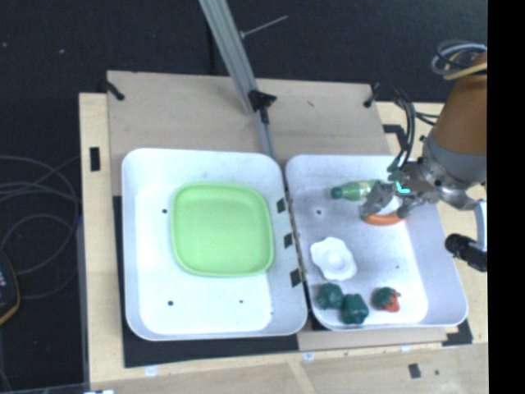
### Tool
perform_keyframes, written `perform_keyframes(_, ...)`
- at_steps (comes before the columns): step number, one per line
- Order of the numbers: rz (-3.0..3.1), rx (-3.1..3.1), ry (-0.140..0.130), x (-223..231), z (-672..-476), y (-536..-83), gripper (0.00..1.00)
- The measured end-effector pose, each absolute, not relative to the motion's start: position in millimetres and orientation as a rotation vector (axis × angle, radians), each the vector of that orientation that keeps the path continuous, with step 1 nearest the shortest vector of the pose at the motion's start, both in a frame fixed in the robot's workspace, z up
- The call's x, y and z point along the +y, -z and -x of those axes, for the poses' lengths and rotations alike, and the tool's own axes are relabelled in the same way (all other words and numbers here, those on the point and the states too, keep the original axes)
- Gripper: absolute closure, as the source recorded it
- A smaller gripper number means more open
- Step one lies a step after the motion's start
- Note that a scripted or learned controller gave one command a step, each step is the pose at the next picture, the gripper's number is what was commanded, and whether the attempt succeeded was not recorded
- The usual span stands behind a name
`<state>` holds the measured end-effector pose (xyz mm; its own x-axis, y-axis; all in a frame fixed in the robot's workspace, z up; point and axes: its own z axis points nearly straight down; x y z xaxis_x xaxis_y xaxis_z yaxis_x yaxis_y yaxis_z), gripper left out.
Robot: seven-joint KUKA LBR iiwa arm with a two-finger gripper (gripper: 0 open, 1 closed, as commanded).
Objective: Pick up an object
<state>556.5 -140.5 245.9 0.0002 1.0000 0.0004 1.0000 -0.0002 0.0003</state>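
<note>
Dark flooring with loose cables surrounds the pale wooden surface [189, 97], which carries two shallow white plastic bins side by side. Biggest is the left bin [148, 171], holding a square light-green plastic plate [221, 228] laid flat near its middle. Next to it, the right bin [426, 261] gathers all the small pickable things, which is probably why the grey arm with its orange band [463, 130] reaches in over this one from the right edge.

Its hand [385, 205] hangs low over the bin's upper part, directly above an orange curved piece [382, 218] and just beside a green plastic bottle lying on its side [353, 190] — either looks like the intended target. Whether the hand is spread or pinching I cannot tell; the tips blur into the orange piece.

Lower down sit a white cup-like moulded object [332, 258], two dark green chunks [343, 302] touching each other, and a small red-and-green toy vegetable [387, 299] — all well apart from the hand.
</note>
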Motion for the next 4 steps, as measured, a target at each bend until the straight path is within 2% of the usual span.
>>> perform_keyframes(1, 2.222, -2.221, 0.001, -140, -556.5, -246, 0.0)
perform_keyframes(2, 2.221, -2.218, -0.004, -146, -564.3, -195, 0.0)
perform_keyframes(3, 2.221, -2.218, -0.004, -154, -556.7, -138, 0.0)
perform_keyframes(4, 2.223, -2.221, 0.0, -154, -557.0, -101, 0.0)
